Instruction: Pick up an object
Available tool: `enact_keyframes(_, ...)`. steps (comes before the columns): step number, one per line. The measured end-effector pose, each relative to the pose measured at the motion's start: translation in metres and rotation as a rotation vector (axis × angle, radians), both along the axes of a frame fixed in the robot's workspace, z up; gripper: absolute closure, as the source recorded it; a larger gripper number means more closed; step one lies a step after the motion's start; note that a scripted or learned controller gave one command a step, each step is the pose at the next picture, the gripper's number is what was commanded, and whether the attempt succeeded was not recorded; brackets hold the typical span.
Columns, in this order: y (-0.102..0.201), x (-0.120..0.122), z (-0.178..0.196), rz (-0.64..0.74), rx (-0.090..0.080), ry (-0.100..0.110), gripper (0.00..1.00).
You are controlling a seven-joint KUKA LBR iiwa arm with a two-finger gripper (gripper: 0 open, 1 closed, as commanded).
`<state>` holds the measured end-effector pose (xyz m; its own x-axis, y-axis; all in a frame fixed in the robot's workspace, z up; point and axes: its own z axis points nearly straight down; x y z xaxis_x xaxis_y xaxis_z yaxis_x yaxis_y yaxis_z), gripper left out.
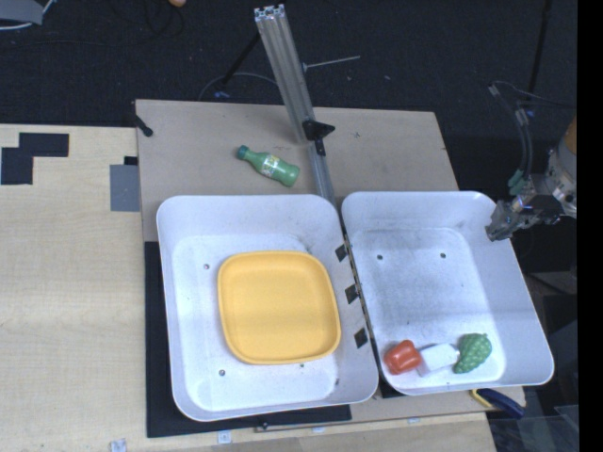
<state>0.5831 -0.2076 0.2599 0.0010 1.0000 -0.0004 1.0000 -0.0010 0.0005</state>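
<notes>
Two shallow white bins on a desk, arm at the right edge.

Left bin [179, 252] holds a yellow square plate [278, 306]; right bin [509, 281] holds a red pepper [402, 356], white block [438, 357] and green bunch [473, 351] near. End effector [504, 219] hovers over its far-right rim; green bottle [268, 166] lies beyond.

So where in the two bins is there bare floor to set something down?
Right bin: bare floor from its upper wall down to the red pepper, white block and green grapes crowding the near edge. Left bin: the yellow plate leaves narrow margins.
</notes>
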Motion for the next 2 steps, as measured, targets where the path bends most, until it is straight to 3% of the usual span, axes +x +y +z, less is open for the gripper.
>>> enact_keyframes(2,0.1,-0.017,0.007,0.004,0.001,0.001,1.0)
